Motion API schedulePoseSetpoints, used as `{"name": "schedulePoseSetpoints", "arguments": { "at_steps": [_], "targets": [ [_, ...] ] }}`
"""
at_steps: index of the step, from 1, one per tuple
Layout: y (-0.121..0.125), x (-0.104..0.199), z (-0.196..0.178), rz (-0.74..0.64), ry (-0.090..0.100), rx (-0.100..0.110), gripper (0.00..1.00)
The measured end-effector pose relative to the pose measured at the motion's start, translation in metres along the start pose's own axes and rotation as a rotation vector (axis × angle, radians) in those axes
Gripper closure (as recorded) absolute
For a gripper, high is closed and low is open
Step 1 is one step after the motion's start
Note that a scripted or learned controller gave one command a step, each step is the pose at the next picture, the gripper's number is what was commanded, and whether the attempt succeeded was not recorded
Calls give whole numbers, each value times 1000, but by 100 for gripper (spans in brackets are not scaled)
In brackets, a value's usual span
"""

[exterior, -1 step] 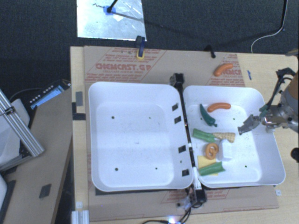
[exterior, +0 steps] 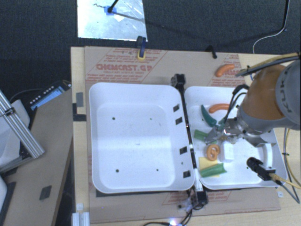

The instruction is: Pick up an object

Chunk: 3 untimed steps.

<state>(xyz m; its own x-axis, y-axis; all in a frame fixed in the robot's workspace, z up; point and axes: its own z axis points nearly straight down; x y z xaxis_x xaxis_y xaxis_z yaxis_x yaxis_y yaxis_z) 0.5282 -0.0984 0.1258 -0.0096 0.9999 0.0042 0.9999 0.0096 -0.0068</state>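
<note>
Nearest us, at the front of the right bin (exterior: 242, 180), a green block (exterior: 212, 171) lies touching a yellow wedge (exterior: 204, 162). Behind them we see an orange ring (exterior: 213, 151), a green piece (exterior: 201, 135), a teal curved piece (exterior: 207, 115) and an orange sausage (exterior: 219, 108): 6 things, all lying on the floor of that bin. The left bin (exterior: 136, 140) shows bare white floor. The gripper (exterior: 220, 133) sits low among the clutter, between the green piece and the ring; we cannot tell whether it is open or closed. We judge nothing lifted yet, so the grasp and the raise are both left to do.
</note>
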Motion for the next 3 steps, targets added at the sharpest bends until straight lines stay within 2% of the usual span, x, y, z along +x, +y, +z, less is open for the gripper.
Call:
{"name": "schedulePoseSetpoints", "arguments": {
  "at_steps": [1,2,3],
  "targets": [
    [-9,9,41,10,-5,-13,0],
    [65,16,39,3,-5,-16,0],
    [65,16,26,5,-2,-19,100]
  ]
}}
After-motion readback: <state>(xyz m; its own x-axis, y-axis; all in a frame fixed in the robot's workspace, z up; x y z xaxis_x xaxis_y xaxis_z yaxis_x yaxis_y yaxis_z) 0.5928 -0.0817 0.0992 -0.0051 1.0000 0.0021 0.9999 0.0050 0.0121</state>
